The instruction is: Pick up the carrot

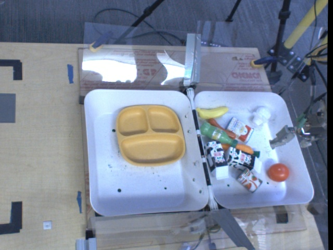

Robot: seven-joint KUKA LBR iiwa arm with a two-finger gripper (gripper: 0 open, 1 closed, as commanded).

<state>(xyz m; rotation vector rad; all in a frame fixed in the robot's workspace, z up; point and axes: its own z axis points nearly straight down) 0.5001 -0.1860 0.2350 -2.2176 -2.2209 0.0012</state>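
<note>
The carrot (243, 149), a slim orange piece with a green end, lies in the right bin (296, 191) among other toy foods, between a green bottle (218, 133) and two black-and-white cartons (229, 156). My gripper (282, 136) reaches in over the right bin's right side, to the right of the carrot and a little higher in the view, apart from it. Nothing shows in its grasp.
The right bin also holds a banana (210, 112), a red-and-white carton (240, 129), a white lump (260, 114), a tomato (278, 172) and a small can (249, 180). A yellow divided plate (151, 134) sits in the left bin (104, 181).
</note>
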